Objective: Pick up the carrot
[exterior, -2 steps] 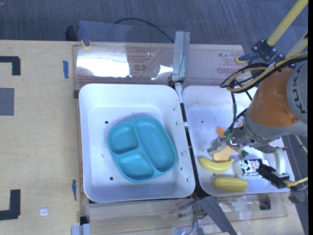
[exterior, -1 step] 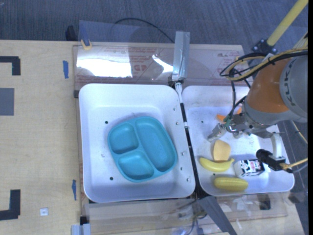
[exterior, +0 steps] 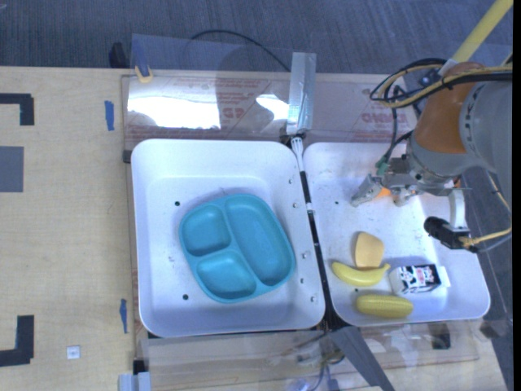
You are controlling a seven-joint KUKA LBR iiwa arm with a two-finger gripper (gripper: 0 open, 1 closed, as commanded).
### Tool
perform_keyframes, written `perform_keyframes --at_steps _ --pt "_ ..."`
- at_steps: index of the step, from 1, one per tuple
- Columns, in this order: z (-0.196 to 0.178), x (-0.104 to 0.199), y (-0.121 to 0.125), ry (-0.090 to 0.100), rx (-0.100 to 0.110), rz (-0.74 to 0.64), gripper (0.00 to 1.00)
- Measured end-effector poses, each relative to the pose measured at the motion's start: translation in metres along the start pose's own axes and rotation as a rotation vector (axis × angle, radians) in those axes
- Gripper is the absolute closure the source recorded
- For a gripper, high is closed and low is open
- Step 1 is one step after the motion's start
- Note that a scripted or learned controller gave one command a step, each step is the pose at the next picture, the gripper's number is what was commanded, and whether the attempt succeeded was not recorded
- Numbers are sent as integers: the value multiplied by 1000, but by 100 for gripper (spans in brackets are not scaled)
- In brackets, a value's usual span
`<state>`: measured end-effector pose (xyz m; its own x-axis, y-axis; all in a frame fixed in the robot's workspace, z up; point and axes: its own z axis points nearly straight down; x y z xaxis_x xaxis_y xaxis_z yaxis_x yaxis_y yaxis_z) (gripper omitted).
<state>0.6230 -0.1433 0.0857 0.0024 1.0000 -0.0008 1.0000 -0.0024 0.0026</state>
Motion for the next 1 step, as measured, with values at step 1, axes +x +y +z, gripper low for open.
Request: perform_keyframes --at_steps 1 --pt "0 -28 39 27 37 -216 0"
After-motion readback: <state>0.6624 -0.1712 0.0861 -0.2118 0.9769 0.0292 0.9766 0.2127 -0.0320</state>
